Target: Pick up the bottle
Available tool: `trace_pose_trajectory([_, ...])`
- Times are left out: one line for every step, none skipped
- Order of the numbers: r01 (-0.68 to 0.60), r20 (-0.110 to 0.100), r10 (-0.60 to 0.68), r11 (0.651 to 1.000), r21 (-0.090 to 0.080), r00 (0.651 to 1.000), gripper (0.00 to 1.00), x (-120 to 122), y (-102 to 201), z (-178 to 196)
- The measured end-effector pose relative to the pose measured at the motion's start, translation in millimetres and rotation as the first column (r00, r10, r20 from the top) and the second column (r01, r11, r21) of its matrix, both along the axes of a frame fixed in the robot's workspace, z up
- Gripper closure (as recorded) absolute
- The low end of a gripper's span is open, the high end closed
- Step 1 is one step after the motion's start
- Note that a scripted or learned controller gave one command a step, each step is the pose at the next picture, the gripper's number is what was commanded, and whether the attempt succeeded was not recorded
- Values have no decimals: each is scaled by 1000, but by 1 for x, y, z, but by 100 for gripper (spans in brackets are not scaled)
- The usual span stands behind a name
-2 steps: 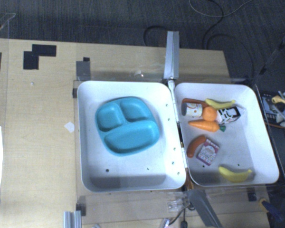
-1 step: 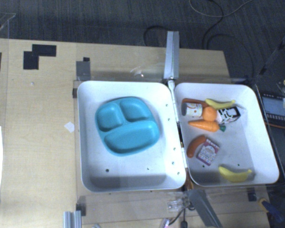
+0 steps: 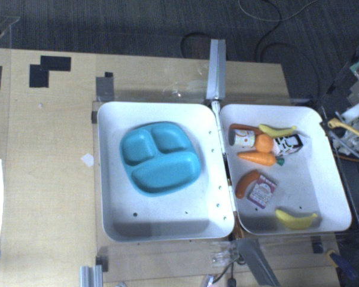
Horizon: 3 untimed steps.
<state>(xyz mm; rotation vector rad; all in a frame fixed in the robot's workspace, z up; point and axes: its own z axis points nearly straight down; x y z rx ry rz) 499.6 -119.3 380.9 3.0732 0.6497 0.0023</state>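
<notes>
**Bottle's sitting in the right bin, top left corner**

So the bottle (image 3: 244,137) I'm after is lying on its side in the right bin (image 3: 323,178), up near the far left corner, close to the divider between the two bins. It has a dark brownish cap end and a white label with some orange-red on it. One bottle, that's the count.

Right beside it, touching or nearly so, is an orange carrot (image 3: 258,157), and a small orange ball-shaped thing (image 3: 263,143) sits just above the carrot. A yellow banana (image 3: 277,130) lies across the far side, next to a black-and-white packet (image 3: 289,143). Nearer the front there's one brown sausage-shaped thing (image 3: 243,183), one small pinkish-red box (image 3: 261,192) just beside it, and a second banana (image 3: 295,219) near the front wall. So two bananas, one of everything else.

The left bin (image 3: 107,178) holds one blue divided plate (image 3: 160,157) with three compartments, sitting about in the middle.

Both bins rest side by side on the pale wooden tabletop (image 3: 42,160).

As for my end effector, I can't tell its state from this.
</notes>
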Motion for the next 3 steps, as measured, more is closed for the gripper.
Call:
trace_pose_trajectory([207,0,-207,978,0,978,100,-12,-53,-66])
trace_pose_trajectory([211,-1,-211,977,1,977,100,-7,-86,-172])
trace_pose_trajectory([40,2,-40,999,0,999,100,-12,-86,-127])
